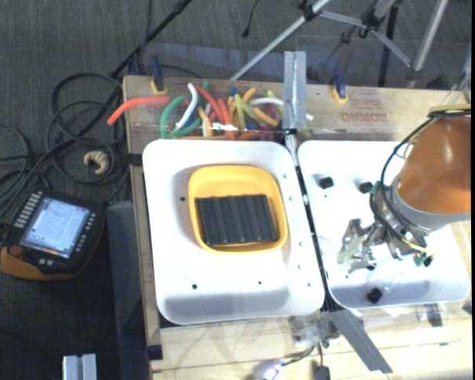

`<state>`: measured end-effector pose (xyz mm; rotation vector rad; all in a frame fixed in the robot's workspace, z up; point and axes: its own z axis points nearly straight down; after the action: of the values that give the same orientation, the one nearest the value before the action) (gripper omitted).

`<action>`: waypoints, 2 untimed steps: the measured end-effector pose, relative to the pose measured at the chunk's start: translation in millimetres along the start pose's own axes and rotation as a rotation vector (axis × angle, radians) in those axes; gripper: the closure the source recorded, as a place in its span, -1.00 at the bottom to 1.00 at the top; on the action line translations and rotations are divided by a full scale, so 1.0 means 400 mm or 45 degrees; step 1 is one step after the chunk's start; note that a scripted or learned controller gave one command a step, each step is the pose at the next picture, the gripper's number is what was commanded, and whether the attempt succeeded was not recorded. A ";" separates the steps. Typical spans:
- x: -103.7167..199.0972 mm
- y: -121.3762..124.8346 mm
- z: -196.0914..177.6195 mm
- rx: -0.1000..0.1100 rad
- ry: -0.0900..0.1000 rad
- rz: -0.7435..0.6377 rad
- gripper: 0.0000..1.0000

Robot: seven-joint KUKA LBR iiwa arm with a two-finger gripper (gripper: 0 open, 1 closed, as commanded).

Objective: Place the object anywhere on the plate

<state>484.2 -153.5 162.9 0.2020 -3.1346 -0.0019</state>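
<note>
A yellow plate (195,190) sits in the left white bin (222,291). A dark, ribbed rectangular object (236,218) lies flat on the plate, covering most of its middle. My gripper (356,252) hangs low over the right white bin (443,287), near that bin's left half and well apart from the plate. The arm's orange band (439,169) is above and to the right of it. I see nothing held at the gripper's tip, though its metal parts and cables blur together.
Small black pieces (325,183) (374,295) dot the right bin's floor. A row of coloured tubes (210,113) lies behind the bins. A metal post (294,93) stands at the back between them. A handheld pendant (51,232) rests left of the bench.
</note>
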 end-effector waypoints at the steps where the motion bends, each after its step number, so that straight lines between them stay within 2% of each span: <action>1: -0.053 -0.063 -0.126 -0.001 -0.007 0.265 1.00; 2: -0.001 0.002 -0.007 0.001 -0.001 0.127 1.00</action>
<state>484.3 -152.8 165.8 0.0455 -3.1413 -0.0001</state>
